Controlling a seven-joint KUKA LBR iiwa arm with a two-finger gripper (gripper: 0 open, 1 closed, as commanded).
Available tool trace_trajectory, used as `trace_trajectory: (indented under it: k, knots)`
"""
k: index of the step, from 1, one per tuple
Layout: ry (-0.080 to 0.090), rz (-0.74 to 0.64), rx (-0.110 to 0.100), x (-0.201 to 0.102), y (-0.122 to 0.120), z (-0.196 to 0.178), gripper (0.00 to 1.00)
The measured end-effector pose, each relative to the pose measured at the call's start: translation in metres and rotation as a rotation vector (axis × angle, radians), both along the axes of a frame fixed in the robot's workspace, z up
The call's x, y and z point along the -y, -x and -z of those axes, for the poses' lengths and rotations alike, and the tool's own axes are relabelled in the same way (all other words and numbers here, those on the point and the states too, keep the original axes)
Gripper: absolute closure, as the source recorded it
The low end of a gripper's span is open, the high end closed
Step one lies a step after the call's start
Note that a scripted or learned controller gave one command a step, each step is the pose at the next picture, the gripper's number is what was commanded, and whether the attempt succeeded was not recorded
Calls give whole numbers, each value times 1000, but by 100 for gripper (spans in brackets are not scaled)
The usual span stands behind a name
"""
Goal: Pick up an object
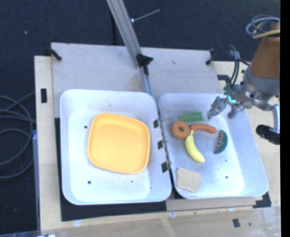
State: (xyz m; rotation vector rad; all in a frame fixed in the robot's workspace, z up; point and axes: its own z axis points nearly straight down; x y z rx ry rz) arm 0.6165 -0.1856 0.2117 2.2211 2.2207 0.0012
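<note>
Your tool (223, 107) hangs open, holding nothing; the green stick (191, 117) lies just left, long axis left-right.

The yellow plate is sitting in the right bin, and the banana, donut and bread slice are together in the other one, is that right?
Not quite. The camera view shows the yellow plate in the left bin, not the right. The banana, donut and bread slice are together in the other one, the right bin.
</note>
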Motion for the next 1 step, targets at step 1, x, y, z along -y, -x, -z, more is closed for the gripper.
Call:
trace_trajectory:
  k: [1]
  knots:
    - [0,0,0,0,0,0,0]
